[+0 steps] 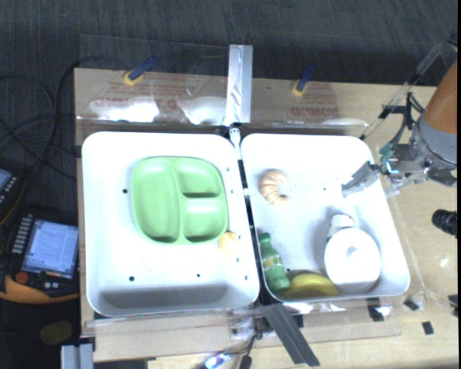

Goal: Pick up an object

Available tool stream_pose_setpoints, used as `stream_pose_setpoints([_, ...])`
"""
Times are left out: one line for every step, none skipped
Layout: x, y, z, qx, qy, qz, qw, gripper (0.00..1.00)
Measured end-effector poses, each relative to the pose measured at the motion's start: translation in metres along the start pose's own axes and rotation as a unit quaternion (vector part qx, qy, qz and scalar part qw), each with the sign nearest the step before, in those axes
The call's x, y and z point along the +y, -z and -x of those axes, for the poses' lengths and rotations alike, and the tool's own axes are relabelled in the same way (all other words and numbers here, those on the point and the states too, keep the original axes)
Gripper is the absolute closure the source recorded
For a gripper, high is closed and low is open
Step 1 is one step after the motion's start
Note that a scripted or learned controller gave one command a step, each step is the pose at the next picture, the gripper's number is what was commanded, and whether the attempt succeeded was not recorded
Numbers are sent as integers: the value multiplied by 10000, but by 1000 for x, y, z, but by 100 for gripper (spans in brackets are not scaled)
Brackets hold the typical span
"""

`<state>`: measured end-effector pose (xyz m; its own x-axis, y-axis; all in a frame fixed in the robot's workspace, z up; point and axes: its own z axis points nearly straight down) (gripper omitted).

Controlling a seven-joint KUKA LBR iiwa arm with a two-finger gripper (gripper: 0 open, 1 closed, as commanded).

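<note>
In the right bin (315, 148) lie a peach-coloured shell-shaped pastry (274, 184) near the left wall, a green bottle (271, 261) and a yellow banana (313, 284) at the front, and a white lidded jug (350, 252) on its side at the front right. My gripper (355, 184) hangs over the bin's right part, just above and behind the white jug, tilted down to the left. Nothing shows in its grasp. The grey arm with its orange band (446, 102) reaches in from the right edge.
The left bin (107, 206) holds a green divided plate (178, 198) and a small yellow piece (228, 241) by the plate's front right corner. A metal divider (239, 83) stands behind the bins. Cables and a handheld screen (48, 246) lie off the bench's left.
</note>
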<state>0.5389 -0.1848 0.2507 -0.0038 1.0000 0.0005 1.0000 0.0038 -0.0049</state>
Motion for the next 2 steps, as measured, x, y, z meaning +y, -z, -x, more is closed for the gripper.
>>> stream_pose_setpoints([40,-79,40,-16,-213,-3,9998,0])
stream_pose_setpoints([89,-118,-48,-2,1,0,10000,0])
